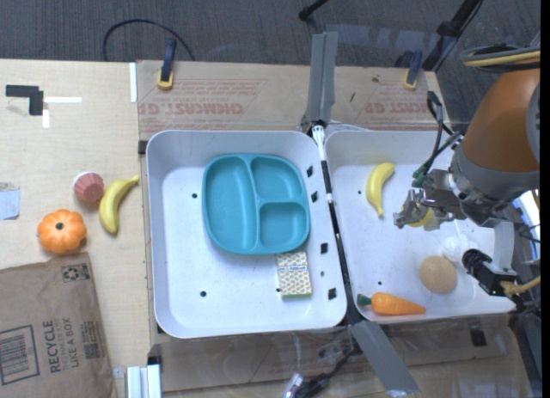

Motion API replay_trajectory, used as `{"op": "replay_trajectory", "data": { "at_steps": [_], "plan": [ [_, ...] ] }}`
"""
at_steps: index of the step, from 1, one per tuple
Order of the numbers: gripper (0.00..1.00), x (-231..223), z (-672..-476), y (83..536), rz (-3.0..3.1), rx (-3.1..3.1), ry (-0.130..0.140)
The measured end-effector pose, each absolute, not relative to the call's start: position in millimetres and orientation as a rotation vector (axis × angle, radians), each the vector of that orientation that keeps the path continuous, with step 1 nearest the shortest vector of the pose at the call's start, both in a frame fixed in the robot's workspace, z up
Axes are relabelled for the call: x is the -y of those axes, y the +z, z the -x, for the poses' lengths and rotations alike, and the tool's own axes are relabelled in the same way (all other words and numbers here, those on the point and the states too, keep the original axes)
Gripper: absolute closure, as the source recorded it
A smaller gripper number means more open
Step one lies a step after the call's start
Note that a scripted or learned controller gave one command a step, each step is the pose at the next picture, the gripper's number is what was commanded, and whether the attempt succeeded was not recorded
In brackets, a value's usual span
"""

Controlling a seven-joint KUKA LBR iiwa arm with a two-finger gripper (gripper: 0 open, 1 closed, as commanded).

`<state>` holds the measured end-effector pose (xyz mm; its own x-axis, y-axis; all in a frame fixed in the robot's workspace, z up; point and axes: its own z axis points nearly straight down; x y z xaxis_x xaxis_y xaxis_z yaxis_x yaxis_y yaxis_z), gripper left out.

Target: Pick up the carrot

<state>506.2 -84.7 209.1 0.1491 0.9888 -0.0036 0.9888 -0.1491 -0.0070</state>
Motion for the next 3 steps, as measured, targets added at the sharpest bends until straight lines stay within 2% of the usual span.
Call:
{"op": "replay_trajectory", "data": {
  "at_steps": [1,2,3],
  "plan": [
    [1.00,85,-506.6,217,2.377,2.049,0.016],
    [1.00,95,-481.9,234,2.017,2.407,0.003],
    [1.00,102,-477.1,206,2.266,2.171,0.005]
  ]
}}
